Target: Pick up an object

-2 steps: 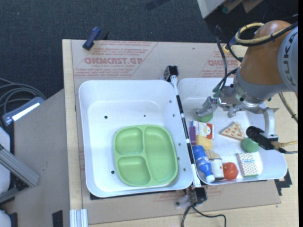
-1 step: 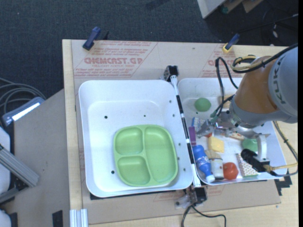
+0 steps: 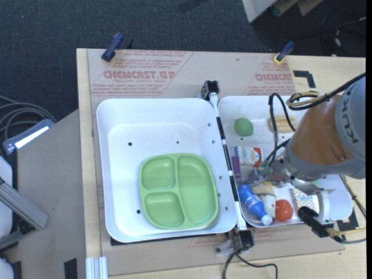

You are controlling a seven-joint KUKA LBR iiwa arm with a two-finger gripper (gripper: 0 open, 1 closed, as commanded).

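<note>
The right bin holds a green ball near its back, a small white and red carton, a purple stick along the left wall, a blue bottle with a white cap, and a red and white item at the front. The grey arm with its orange band reaches down into this bin from the right. Its gripper is low among the objects in the bin's middle, mostly hidden under the wrist.
The left bin contains a green three-compartment plate. Black clamps sit where the bins meet, at the back and at the front. Cables loop off the arm over the right bin.
</note>
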